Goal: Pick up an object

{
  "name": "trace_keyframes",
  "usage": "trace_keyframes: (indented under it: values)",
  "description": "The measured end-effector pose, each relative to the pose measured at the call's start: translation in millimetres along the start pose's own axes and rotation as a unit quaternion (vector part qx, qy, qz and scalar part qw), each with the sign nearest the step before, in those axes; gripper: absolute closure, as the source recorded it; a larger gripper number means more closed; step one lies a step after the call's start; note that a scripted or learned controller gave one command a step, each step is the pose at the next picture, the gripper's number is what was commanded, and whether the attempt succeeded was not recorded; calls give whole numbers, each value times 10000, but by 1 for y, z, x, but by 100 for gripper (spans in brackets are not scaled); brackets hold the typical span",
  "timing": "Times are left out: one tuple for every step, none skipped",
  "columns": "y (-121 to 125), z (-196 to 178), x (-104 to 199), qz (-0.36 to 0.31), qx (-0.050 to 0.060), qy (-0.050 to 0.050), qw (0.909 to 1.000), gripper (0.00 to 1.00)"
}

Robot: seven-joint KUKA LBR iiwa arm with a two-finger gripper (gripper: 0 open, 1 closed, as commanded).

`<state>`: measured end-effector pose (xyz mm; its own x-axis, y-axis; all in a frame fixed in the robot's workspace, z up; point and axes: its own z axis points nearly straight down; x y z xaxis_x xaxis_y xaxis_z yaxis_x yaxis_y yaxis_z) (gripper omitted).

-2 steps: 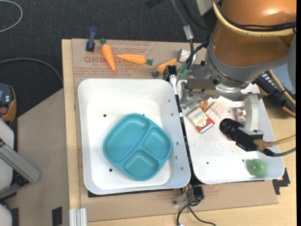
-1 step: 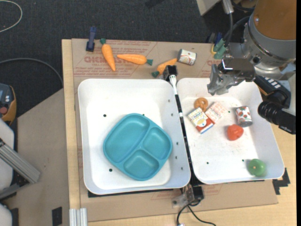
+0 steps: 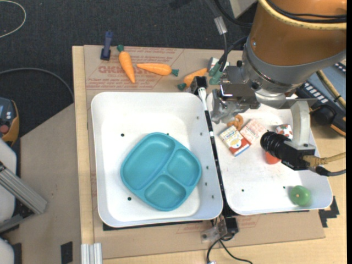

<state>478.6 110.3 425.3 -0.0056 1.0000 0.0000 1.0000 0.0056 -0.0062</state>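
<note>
Arm [image 3: 297, 32]: we see it reach in from the right, its orange band and grey wrist over the far edge of the right bin.
Gripper [image 3: 223, 110]: we find it low at the far left corner of the right bin [image 3: 264, 199], beside the wall shared with the left bin; we cannot tell how it is set.
Small carton [image 3: 235, 140]: we see it just in front of the gripper, lying in the right bin next to a red and white packet [image 3: 254, 130].
Green ball [image 3: 300, 195]: near the right bin's near right corner.
Blue divided plate [image 3: 160, 171]: we see it in the middle of the left bin [image 3: 110, 125].
Carrots [image 3: 127, 66]: we see toy carrots on the cardboard beyond the left bin's far edge.
</note>
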Motion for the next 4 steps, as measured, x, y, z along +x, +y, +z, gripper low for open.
trace_keyframes:
  values:
    - [1, -13, -3, 18, -39, 0, 10000, 100]
    - [0, 50, -66, 60, 9, -9, 10000, 100]
    - [1, 5, 27, -25, -61, 20, 10000, 100]
    - [0, 112, 34, 28, 27, -15, 10000, 100]
